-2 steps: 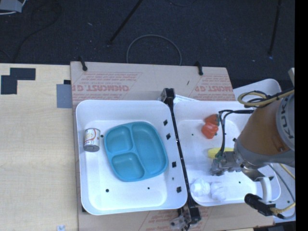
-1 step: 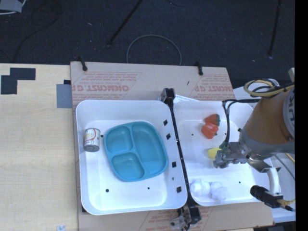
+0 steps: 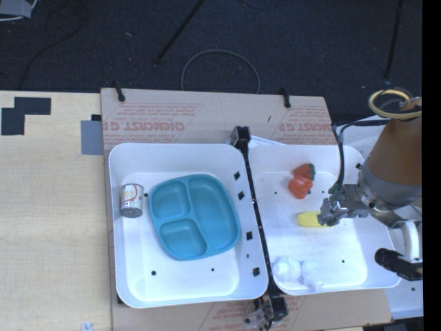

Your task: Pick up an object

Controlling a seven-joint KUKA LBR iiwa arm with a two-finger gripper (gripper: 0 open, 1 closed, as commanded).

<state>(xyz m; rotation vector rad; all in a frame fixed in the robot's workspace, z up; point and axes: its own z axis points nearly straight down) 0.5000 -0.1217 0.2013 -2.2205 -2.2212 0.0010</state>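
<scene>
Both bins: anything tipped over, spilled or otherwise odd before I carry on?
Only the small can in the left bin: it lies on its side by the blue divided plate. In the right bin, the red pepper, yellow item and white lumps lie loose, nothing spilled.

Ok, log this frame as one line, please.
gripper low in right bin, at yellow object | hold: not confirmed | red pepper beside | left bin: blue tray, can
</scene>
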